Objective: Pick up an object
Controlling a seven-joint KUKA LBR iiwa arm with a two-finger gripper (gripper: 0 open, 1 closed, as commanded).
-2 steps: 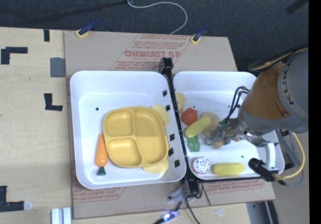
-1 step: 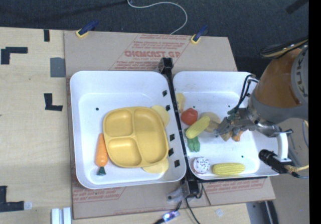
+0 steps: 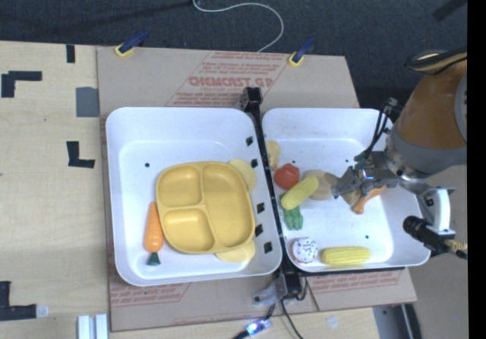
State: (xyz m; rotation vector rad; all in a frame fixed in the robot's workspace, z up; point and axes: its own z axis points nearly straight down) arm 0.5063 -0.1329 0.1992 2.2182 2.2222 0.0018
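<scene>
Looking down at a slant, the camera showed two shallow white bins side by side on a sheet of cardboard [image 3: 228, 75] laid over a bench. The left bin [image 3: 125, 132] held a yellow divided tray [image 3: 205, 206], with an orange carrot [image 3: 153, 229] lying just beside the tray's left edge and pale yellow pieces [image 3: 244, 172] poking out from under its right side.

The right bin [image 3: 319, 125] held a cluster of toy food near its left wall: a red tomato [image 3: 287, 175], an ear of corn [image 3: 299, 192] lying at a slant just below it, a tan piece [image 3: 323, 184] touching the corn's upper end, and something green [image 3: 293, 217] under the corn's lower end. Along the front wall lay a small white ball with dark spots [image 3: 305, 249] and, just to its right, a second ear of corn [image 3: 345, 255].

The arm [image 3: 433, 125], grey with an orange band, reached in from the right over the right bin. Its gripper [image 3: 358, 189] was low over the middle of that bin, just right of the tan piece. A small orange object [image 3: 366, 198] lay right at the fingertips, but the dark fingers blurred together and it could not be told how far apart they were or whether they clasped the orange object.

A white cable [image 3: 243, 11] looped across the dark floor behind the bench.
</scene>
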